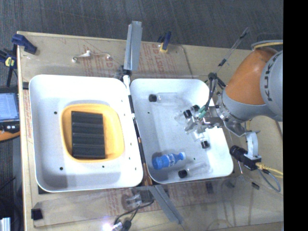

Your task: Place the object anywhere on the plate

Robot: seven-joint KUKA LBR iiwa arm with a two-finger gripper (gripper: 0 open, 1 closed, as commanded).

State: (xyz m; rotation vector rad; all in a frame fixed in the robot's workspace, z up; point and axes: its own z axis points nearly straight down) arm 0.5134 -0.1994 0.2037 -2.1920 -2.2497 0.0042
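A yellow plate point(114, 129) lies in the left bin point(43, 105), and a black ridged rectangular block point(88, 134) rests flat on its middle. In the right bin point(163, 88) a small blue bottle point(168, 160) with a white label lies on its side near the front wall. My gripper point(198, 123) is low over the right half of the right bin, up and to the right of the bottle and well apart from it. I see nothing held in it.
A clear tube with a black cap point(154, 98) lies near the right bin's back left. A second clear tube with a black cap point(184, 173) lies at its front edge, right of the bottle. Clamps and a metal bar point(133, 44) stand behind the bins.
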